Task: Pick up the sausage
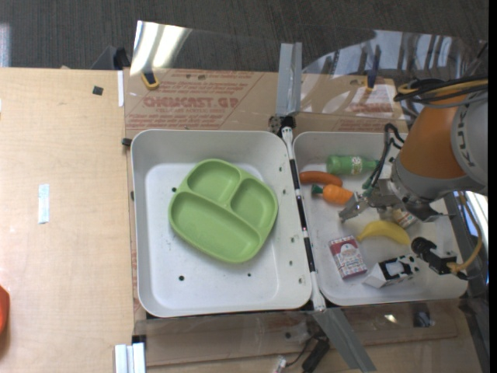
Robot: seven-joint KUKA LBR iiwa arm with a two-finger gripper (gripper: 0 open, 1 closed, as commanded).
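1. On the left, the shallow white left bin [147, 231] carries a light green plastic divided plate [224, 208], lying near the middle and a little toward the far edge.
2. In the shallow white right bin [330, 286], by its left wall and toward the far edge, lies the reddish-brown sausage [320, 177]. It touches a small orange carrot [337, 195] on its near side. A green plastic bottle [351, 164] lies just beyond, along the far edge.
3. Nearer the front edge sit a red and white carton [348, 257] and a yellow banana [385, 231].
4. The metal two-finger gripper [359, 209] hangs over the middle of the right bin, between carrot and banana. Its fingers look slightly parted and hold nothing.
5. I'd call this the approach: the sausage is untouched. The next move needs the claw shifted toward the far left corner, clear of the carrot.
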